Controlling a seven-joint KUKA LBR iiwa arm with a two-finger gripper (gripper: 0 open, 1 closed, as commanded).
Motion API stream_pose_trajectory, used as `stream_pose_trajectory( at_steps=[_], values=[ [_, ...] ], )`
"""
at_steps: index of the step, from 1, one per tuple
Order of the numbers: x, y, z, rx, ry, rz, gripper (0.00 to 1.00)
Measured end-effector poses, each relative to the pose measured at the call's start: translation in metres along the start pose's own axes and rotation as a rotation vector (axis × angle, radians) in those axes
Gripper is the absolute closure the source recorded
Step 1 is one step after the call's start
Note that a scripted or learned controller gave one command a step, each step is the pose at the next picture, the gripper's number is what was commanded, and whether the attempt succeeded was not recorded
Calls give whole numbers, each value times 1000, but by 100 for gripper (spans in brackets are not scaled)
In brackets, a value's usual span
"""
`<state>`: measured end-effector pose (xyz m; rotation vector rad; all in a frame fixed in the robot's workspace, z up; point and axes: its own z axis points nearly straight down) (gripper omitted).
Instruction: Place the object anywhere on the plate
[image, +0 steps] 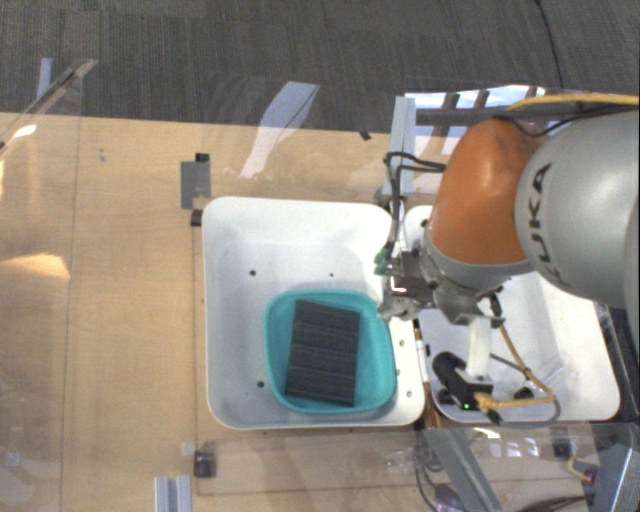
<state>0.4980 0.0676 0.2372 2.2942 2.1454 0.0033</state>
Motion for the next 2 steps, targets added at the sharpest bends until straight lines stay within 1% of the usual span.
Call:
stream_pose_trajectory(
  at_steps=[1, 2],
  values=[
    [63, -15, 54, 1, 1, -114, 100],
    [45, 72, 53, -3, 0, -292, 100]
  ],
)
